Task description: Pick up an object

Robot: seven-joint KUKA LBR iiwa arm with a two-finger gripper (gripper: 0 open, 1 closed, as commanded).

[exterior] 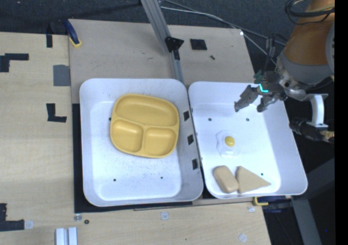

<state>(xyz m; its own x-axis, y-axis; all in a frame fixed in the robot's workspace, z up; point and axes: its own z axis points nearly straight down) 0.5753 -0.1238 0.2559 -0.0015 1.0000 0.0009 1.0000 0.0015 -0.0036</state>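
At the far left the bench (32,146) is bare tan board with a few dark tape marks on it. Next comes the left bin (95,184), shallow and white, its floor speckled with small dark marks. In its upper half lies a yellow tray (144,125) with three compartments, one long one across the top and two smaller ones below; it sits a little tilted, well clear of the bin's lower edge.

A grey pole (155,13) slants down from the top of the view and ends near the seam where the two bins meet.

The right bin (283,151) touches the left one along that seam. Near its middle lies a toy fried egg (229,143), white with a yellow yolk. Below it, by the bin's lower rim, a small tan bread roll (224,178) lies just beside a tan wedge (252,179) to its right; the two look to be touching or nearly so.

The gripper (253,100) hangs over the upper right part of the right bin, above and to the right of the egg and apart from it. Its two dark fingers are spread, with nothing between them. The arm (310,48), orange above grey, reaches in from the right edge.
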